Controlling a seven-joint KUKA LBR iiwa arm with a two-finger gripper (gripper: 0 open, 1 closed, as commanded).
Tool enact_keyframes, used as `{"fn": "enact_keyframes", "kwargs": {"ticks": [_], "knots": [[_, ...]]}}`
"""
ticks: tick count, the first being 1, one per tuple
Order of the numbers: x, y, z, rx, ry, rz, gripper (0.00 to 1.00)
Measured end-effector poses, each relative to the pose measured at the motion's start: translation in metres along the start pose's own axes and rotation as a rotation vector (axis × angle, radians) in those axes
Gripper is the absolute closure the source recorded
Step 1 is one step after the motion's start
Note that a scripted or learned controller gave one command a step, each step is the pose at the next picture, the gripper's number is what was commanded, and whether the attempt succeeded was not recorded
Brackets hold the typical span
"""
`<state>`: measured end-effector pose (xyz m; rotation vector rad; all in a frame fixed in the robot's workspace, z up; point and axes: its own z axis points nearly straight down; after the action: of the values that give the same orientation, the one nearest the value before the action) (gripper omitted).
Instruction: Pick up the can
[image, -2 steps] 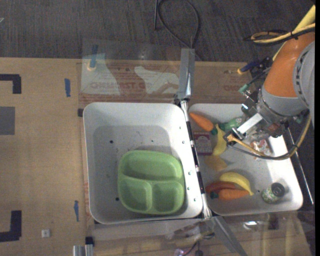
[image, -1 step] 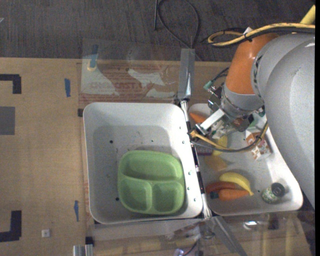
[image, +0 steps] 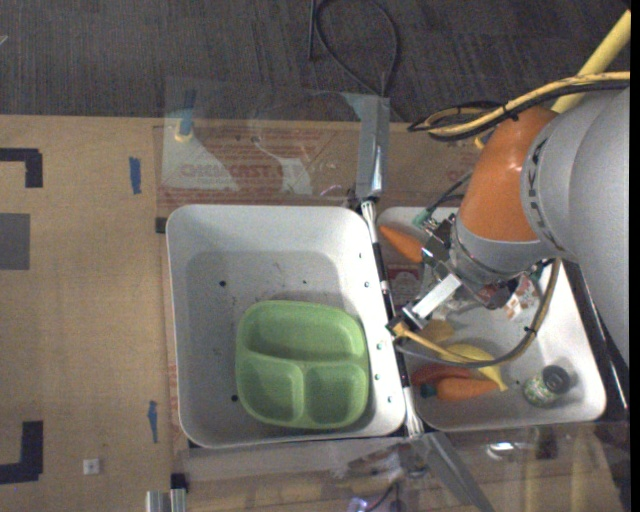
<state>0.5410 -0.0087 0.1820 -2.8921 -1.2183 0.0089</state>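
- The grey arm (image: 590, 190) with its orange band sets the pincer (image: 478, 288) low in the right bin (image: 585, 345); I cannot tell whether it is released or clenched.
- The left bin (image: 200, 260) lies left of the pincer and holds a green divided plate (image: 300, 365).
- A banana (image: 470, 352) lies just below the pincer, with a carrot (image: 465, 388) beyond it.
- The can (image: 548, 384) stands apart, below and right of the pincer.
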Motion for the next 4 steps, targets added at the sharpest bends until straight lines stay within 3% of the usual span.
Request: {"fn": "enact_keyframes", "kwargs": {"ticks": [1, 2, 3, 4], "knots": [[0.119, 0.03, -0.043, -0.004, 0.001, -0.044, 1.0], [0.121, 0.029, -0.052, -0.003, -0.001, -0.049, 1.0], [0.088, 0.028, -0.171, -0.006, 0.001, -0.324, 1.0], [0.056, 0.028, -0.094, -0.002, 0.0, -0.212, 1.0]]}}
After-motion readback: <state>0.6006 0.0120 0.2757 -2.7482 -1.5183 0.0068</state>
